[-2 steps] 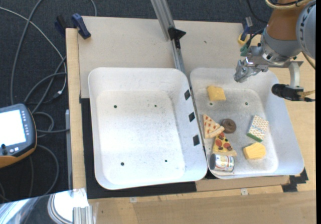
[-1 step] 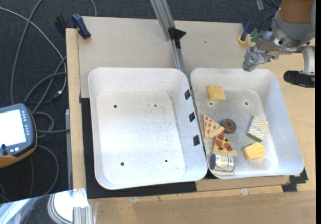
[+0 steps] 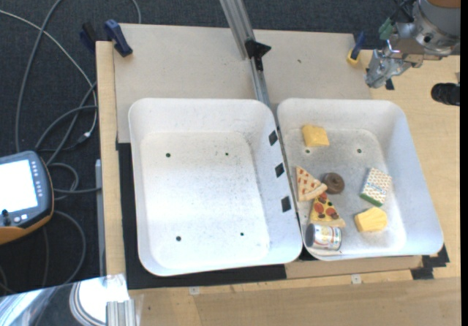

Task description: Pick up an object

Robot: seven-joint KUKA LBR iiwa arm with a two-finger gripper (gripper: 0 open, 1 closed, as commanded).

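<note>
Left bin [image 3: 146,116] bare. Right bin [image 3: 409,134] has the goods: yellow block [image 3: 315,135] far, pizza slices [image 3: 308,184] & [image 3: 326,210], brown ring [image 3: 333,183], can [image 3: 324,237] near, sponge [image 3: 376,186], cheese [image 3: 371,220]. Prob. light, stiff; block easiest, grip flat sides. Tool [image 3: 380,72] far right over table [image 3: 190,61], blurry; can't tell its state.

a pale wooden bench [image 3: 190,61] fills the middle of the frame. on it two shallow white bins sit side by side, left bin [image 3: 146,123] and right bin [image 3: 417,171], over a black mat [image 3: 124,244].
</note>
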